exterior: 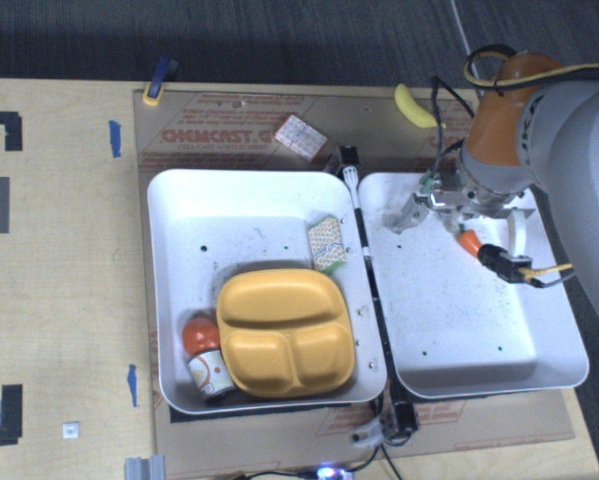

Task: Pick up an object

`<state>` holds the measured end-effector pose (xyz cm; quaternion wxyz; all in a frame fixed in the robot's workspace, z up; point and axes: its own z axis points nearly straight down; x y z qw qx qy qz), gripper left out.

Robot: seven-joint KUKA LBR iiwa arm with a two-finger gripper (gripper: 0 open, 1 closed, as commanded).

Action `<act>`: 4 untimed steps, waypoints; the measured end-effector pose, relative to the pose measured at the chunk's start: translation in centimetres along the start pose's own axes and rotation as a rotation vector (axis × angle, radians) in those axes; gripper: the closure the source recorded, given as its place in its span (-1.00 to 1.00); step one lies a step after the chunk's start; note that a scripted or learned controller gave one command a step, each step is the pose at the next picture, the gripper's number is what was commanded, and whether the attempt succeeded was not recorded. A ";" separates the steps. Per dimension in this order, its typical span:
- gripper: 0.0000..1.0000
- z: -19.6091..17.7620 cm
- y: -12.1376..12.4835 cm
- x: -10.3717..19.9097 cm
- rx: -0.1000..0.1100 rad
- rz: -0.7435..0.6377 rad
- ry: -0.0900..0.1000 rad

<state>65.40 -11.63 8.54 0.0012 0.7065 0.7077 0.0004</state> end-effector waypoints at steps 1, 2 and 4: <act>1.00 -1.1 0.1 0.1 -0.003 -0.002 -0.002; 1.00 -5.4 -3.0 -2.7 0.003 0.002 0.002; -1.00 -0.1 -5.8 0.1 0.000 0.001 0.001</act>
